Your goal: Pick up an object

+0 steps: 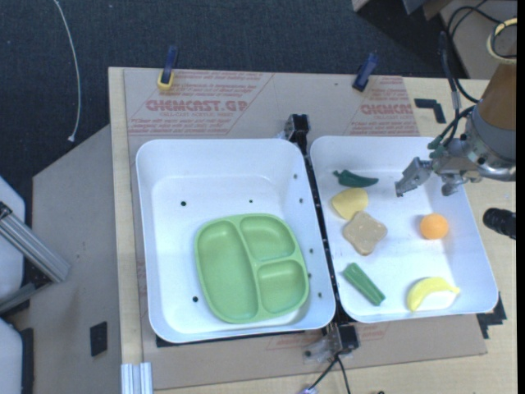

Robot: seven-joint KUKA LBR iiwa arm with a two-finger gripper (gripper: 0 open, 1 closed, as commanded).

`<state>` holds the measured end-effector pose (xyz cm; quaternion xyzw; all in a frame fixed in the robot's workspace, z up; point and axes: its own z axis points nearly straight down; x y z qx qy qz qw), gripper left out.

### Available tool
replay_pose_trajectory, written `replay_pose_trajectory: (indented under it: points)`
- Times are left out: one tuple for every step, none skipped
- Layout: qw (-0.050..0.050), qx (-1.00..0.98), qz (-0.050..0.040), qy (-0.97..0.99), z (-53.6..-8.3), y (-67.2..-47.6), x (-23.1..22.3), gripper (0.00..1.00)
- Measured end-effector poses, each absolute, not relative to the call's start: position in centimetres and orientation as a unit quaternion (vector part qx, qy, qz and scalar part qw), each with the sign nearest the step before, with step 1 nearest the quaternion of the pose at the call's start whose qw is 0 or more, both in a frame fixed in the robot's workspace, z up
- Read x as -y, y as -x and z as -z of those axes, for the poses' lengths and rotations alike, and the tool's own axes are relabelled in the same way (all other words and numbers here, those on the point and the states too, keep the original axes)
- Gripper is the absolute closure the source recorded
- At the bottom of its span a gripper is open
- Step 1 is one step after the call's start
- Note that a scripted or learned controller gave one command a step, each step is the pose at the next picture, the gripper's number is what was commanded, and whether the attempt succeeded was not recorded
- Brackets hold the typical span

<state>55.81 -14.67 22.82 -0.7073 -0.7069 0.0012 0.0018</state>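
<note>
**Nothing picked up yet**

The gripper (431,179) hangs over the right bin (484,257) with its fingers spread wide and nothing between them. The orange ball (434,226) sits just below it, the nearest thing to grab. All the grabbing and lifting is left.

Two white bins (156,220) sat on the bench: one green divided plate (250,265) in the left, six toy foods (364,233) in the right.
</note>
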Motion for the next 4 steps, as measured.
replay_pose_trajectory:
  points:
    - [0.0,0.707,0.0,0.707,-23.0,-55.9,14.7,0.0]
    - [0.001,0.707,-0.0005,0.707,-18.1,-56.8,14.1,0.0]
    - [0.003,0.707,-0.0016,0.707,-12.5,-57.3,13.2,0.0]
    - [0.001,0.707,0.0009,0.707,-8.6,-57.4,13.2,0.0]
